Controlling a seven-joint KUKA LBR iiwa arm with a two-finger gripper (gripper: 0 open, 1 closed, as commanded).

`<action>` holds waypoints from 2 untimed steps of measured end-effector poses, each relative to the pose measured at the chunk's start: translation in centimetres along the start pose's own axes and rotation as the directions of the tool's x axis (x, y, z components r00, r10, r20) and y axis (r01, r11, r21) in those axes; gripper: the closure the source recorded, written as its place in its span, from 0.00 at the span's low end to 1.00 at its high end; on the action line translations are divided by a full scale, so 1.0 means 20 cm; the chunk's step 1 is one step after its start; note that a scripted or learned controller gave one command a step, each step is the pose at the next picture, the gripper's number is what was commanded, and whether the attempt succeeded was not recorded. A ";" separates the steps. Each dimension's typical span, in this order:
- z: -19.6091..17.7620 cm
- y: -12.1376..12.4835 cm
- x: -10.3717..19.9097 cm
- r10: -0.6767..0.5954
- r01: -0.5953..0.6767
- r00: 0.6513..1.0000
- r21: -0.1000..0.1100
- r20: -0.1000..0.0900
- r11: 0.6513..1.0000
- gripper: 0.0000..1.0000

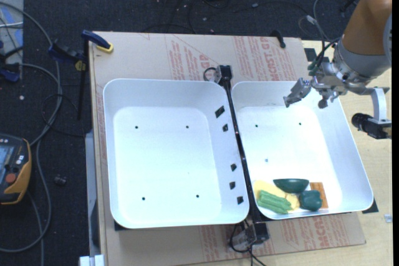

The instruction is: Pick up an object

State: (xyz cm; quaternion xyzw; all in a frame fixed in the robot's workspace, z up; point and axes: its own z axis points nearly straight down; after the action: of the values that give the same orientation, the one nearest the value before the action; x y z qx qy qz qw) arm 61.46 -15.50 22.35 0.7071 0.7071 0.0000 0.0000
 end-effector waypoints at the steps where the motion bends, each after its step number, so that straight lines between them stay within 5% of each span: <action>1: -0.05 0.00 0.00 0.000 0.000 1.000 -0.001 0.000 1.000 1.00; 2: -0.13 0.26 -0.30 0.002 -0.002 1.000 0.000 0.001 1.000 1.00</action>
State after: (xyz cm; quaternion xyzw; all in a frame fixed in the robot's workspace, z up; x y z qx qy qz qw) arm 66.72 -21.40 24.88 0.7080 0.7063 -0.0004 0.0004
